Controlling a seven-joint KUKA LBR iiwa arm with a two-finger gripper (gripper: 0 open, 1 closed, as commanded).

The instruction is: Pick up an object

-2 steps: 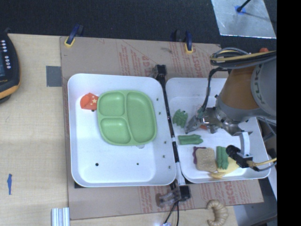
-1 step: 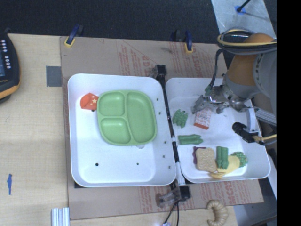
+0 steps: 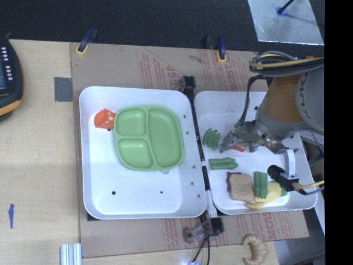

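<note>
Several toys (image 3: 223, 163) crowd the right bin (image 3: 220, 101) around the gripper (image 3: 234, 142); we cannot tell its grip; left bin (image 3: 138, 203) roomier.

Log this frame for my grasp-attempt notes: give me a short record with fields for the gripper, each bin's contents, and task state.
gripper: low over the right bin, beside a small green piece
left bin: green divided plate, red item at its left edge
right bin: green pod-shaped piece, tan slice, green and yellow items near front
task state: nothing visibly held
</note>
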